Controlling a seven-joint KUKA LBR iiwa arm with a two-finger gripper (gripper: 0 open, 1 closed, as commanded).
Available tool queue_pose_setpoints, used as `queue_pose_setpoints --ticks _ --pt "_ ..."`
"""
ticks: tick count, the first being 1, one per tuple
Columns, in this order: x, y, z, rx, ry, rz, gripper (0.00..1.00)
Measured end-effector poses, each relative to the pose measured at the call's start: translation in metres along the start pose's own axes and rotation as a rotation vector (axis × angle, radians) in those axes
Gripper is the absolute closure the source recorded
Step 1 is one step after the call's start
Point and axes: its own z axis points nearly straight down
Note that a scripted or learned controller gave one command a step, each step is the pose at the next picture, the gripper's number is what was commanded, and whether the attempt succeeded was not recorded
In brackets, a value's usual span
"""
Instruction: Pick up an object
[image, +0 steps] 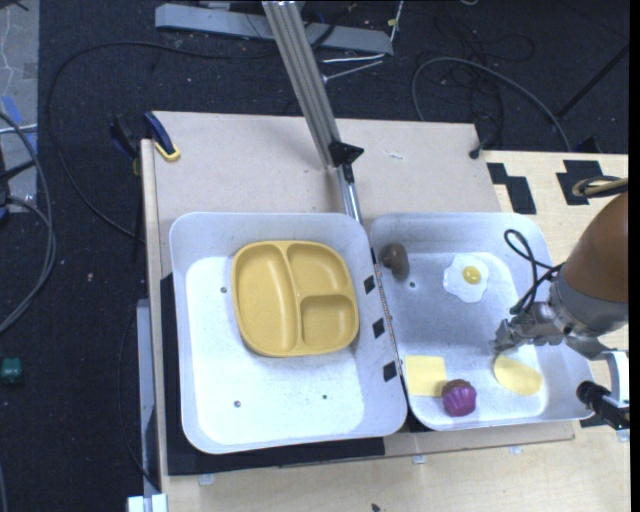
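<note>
The gripper hangs over the right bin near its right wall, directly above a pale yellow disc lying toward that bin's front right corner; whether it is wide or narrow cannot be told. A fried egg toy lies near the bin's back edge, a brown object at its back left corner, a yellow square and a purple object along its front edge. The left bin carries a yellow divided plate.
</note>
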Motion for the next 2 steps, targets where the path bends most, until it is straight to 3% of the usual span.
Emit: queue_pose_setpoints --ticks 1,2 --pt "-0.007 0.009 -0.050 -0.004 -0.002 -0.002 1.00" --pt "-0.008 0.000 -0.104 -0.005 -0.002 -0.002 1.00"
